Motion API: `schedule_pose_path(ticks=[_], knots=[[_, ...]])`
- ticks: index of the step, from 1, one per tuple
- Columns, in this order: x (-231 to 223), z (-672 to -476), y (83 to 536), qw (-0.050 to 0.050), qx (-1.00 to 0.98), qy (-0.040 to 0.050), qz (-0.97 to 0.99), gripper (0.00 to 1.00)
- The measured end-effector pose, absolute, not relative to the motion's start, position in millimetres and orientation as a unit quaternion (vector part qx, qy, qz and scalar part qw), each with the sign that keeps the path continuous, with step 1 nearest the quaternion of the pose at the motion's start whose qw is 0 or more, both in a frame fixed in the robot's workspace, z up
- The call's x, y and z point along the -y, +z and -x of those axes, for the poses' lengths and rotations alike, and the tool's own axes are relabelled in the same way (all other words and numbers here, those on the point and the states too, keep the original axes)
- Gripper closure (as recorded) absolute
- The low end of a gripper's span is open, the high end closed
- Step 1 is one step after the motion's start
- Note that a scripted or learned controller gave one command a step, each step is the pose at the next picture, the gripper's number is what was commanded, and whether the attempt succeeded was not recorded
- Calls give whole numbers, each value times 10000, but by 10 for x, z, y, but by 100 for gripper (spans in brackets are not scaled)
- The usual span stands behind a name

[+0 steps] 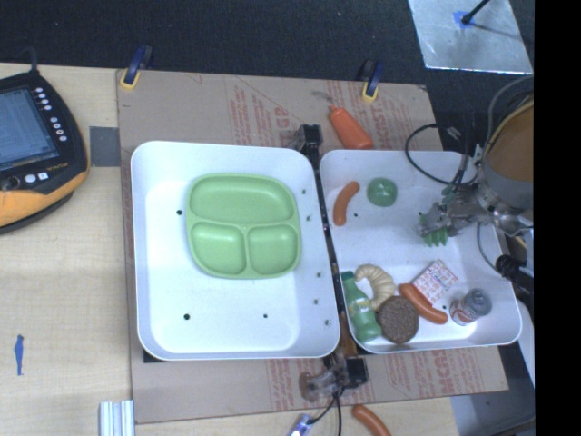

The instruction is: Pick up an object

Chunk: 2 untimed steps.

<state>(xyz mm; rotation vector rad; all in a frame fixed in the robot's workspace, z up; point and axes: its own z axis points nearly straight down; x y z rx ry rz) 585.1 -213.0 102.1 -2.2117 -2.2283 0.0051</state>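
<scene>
1. Lowest in our view we see an orange sausage-like piece (372,418) on the cardboard sheet (227,107), below both bins, beside some clips and cables.
2. We see the left bin (154,316) holding a green divided plate (243,224), which lies flat in its upper middle.
3. We see the right bin (399,166) holding most of the loose items. Along its lower edge lie a green bottle (359,314), a tan curved pastry (378,280), a dark brown round patty (398,320), an orange-red sausage (423,302), a small patterned packet (438,280) and a small can (470,306).
4. Nearer the top of that bin we find an orange hot dog (342,203) by the left wall and a green round piece (382,192) just beside it.
5. Another orange piece (349,128) lies outside, above the right bin.
6. We see the gripper (447,218) over the right side of the right bin, with a green spiky object (437,234) at its tip. We cannot tell whether the pincer is apart or clamped on it.
7. At far left sits a control pendant (32,148) on the bench.
</scene>
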Motion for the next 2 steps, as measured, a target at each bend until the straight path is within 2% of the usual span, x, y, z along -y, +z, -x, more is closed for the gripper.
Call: schedule_pose_path(ticks=[1,2], knots=[[1767,-6144,918,3,7090,10,7052,100],[847,-6316,1923,14,7087,5,7055,100]])
